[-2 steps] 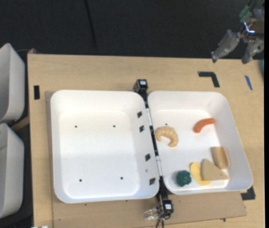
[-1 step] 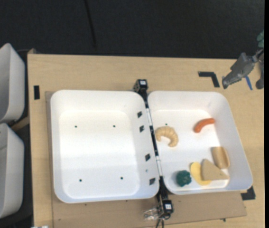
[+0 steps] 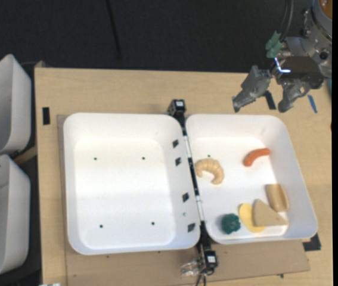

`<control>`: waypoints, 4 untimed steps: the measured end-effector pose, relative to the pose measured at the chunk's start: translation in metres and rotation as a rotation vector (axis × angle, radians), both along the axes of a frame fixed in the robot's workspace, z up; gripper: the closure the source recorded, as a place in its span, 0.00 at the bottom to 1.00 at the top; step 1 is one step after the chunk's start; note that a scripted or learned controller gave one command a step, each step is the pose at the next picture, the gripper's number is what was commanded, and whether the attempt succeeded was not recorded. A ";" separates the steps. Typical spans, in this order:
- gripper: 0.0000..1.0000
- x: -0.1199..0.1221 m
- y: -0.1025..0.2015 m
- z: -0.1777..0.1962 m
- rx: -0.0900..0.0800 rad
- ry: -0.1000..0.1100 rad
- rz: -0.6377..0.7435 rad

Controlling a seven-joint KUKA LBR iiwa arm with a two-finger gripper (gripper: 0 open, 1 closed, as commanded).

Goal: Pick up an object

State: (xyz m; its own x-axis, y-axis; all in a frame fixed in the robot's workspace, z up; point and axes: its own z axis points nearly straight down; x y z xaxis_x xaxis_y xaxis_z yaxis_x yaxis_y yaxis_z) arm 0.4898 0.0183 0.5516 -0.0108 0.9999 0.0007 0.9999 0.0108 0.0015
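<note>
From above, we see the gripper (image 3: 265, 99) hanging over the bench beyond the right bin (image 3: 288, 137), jaws spread wide and holding nothing. Inside that bin lie a croissant (image 3: 210, 170), orange sausage (image 3: 256, 156), bread roll (image 3: 277, 196), cheese wedge (image 3: 266, 215) and green lump (image 3: 230, 223).

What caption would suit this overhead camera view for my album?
End effector open above the right bin, which holds a croissant, an orange sausage and other toy foods.
</note>
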 end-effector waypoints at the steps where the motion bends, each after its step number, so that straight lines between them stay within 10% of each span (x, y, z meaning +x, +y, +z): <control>1: 1.00 0.001 -0.007 0.012 -0.003 -0.003 -0.008; 2: 1.00 0.006 0.007 -0.088 -0.003 0.010 -0.008; 4: 1.00 0.013 -0.065 -0.235 -0.002 0.007 -0.014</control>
State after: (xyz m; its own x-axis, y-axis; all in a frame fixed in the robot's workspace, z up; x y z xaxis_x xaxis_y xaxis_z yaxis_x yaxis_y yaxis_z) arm 0.5023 -0.0468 0.3165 0.0036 1.0000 -0.0017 1.0000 -0.0036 -0.0057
